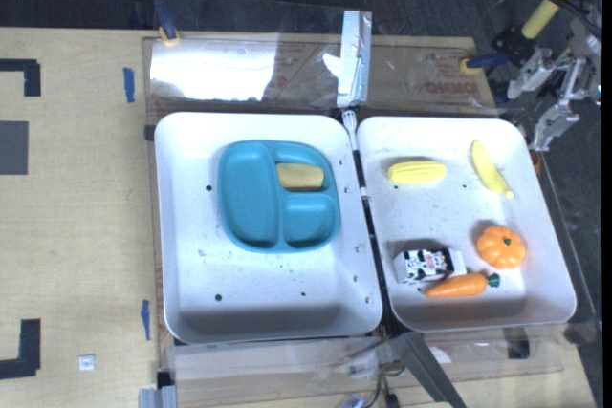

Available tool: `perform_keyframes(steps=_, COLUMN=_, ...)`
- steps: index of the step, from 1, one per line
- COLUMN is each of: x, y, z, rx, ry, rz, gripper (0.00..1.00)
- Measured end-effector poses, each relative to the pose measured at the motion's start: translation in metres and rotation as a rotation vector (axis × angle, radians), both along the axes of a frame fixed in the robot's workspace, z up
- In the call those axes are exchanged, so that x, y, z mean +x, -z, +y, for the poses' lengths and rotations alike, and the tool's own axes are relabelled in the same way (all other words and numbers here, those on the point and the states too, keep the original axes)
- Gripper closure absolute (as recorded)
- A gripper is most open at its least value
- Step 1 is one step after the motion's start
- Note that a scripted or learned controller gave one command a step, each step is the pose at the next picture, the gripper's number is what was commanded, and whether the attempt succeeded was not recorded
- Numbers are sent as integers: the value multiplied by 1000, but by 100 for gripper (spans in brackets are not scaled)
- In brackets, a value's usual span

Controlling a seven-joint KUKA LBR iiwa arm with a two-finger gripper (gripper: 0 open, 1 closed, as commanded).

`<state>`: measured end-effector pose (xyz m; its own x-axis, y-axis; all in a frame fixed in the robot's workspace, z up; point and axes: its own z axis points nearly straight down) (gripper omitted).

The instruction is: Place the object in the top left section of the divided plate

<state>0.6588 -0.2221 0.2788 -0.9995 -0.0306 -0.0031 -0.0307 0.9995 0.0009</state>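
The gripper (555, 96) is far to the right of the blue divided plate (251, 205) and a little higher in the camera view. It is outside the bins, just past the upper right corner of the right bin (547, 306). It looks like a pale metal shape, approx. at the level of the bench edge. Whether it is released or clenched I cannot tell, because it is small and mixed with the dark background. Nothing is visibly held in it.

The plate lies in the left bin (177, 234), approx. in its middle. It has one big section on its left side and two smaller sections on its right side. The object, a tan-yellow block (300, 176), lies in the upper of the two small sections, i.e. the upper right part of the plate. It lies flat and touches the inner divider.

All other things are right of the plate, in the right bin. The yellow corn (417, 172) is nearest, at the same height as the block. The banana (490, 169) is farther right. Lower right of the plate are a black-and-white carton (426, 264), a carrot (459, 285) touching it, and an orange pumpkin (501, 246).
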Motion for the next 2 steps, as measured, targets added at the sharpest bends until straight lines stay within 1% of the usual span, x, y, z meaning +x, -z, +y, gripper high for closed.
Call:
perform_keyframes(steps=1, x=9, y=26, z=1, rx=0, ry=-339, rz=-1, gripper=0)
perform_keyframes(steps=2, x=9, y=127, z=29, rx=2, ry=-734, rz=0, gripper=0)
